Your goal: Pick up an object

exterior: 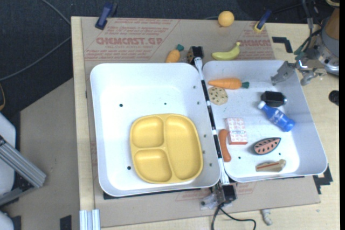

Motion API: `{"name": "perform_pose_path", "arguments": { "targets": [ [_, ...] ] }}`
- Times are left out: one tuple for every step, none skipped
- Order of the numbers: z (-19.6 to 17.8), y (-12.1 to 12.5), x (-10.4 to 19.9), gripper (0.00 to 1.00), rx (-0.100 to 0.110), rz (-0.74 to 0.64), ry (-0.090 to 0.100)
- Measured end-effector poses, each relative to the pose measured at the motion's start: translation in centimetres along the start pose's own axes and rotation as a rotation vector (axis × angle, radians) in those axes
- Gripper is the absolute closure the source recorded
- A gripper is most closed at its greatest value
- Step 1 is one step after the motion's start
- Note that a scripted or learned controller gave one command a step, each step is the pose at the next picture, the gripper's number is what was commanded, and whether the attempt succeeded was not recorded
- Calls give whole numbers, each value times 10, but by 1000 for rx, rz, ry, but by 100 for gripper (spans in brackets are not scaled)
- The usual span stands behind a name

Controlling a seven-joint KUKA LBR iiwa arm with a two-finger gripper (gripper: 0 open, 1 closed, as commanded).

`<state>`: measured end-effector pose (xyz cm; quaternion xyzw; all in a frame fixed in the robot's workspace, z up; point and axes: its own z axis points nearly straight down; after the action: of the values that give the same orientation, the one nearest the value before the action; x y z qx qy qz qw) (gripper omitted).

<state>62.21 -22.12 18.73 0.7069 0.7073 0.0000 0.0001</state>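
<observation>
The right bin (307, 137) holds a carrot (226, 83), a round cookie (218, 96), a black block (273, 98), a blue bottle (277, 117), a pink-and-white box (236, 131), a red sausage (224, 146), a watermelon slice (266, 145) and a hot dog (270, 165). My gripper (294, 73) hangs over the bin's far right corner, above and to the right of the black block. It is open and nothing sits between its fingers.
A yellow divided plate (166, 147) lies in the left bin (108, 116). Behind the bins on the cardboard lie a banana (226, 53), an orange ball (226, 19) and a small orange toy (173, 55). Blue clamps (104, 16) grip the board's back edge.
</observation>
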Motion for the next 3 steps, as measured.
{"name": "perform_pose_path", "arguments": {
  "targets": [
    [82,1,11,0,2,0,1],
    [103,-42,47,0,2,0,1],
    [103,-68,81,0,2,0,2]
  ]
}}
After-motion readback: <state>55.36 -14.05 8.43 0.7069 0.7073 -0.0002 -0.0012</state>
